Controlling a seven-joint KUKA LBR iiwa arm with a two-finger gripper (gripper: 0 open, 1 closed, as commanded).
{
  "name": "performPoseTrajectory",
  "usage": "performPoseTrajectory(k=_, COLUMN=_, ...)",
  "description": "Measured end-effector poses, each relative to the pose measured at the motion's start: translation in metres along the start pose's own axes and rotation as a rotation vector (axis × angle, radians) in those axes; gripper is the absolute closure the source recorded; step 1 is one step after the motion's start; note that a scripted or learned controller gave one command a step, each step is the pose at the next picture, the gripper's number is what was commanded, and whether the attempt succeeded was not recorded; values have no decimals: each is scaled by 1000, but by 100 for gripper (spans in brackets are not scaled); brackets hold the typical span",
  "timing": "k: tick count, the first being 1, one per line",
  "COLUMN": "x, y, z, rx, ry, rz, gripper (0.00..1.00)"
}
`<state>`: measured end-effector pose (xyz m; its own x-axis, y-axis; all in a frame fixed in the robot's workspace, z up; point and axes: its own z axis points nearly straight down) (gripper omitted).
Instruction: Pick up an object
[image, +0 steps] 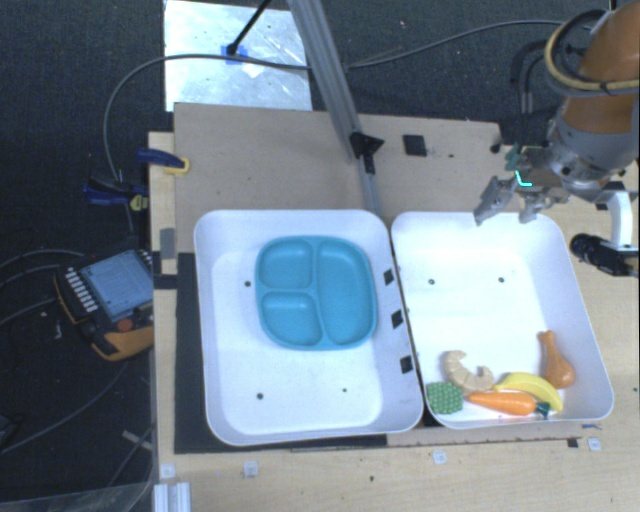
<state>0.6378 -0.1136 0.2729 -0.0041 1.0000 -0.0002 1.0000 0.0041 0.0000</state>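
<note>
Brown worktop (300, 150) carries two white bins; the fingers (508, 203) hang spread and empty over the right bin's (480, 300) far rim. Well below them, bunched in its near corner, lie banana (528, 385), carrot (500, 403) and drumstick (556, 362). Best descend straight onto the drumstick, which lies slightly apart.

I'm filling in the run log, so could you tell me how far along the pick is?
Nothing is picked yet. The open gripper hangs over the right bin's far edge, holding nothing. The banana, carrot and other toy foods lie in that bin's near corner. Approach, grasp and lift all remain.
</note>
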Motion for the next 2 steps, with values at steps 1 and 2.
performPoseTrajectory(k=1, x=0, y=0, z=-1, rx=-2, ry=0, rz=0, gripper=0)
performPoseTrajectory(k=2, x=-1, y=-9, z=56, rx=3, ry=0, rz=3, gripper=0)
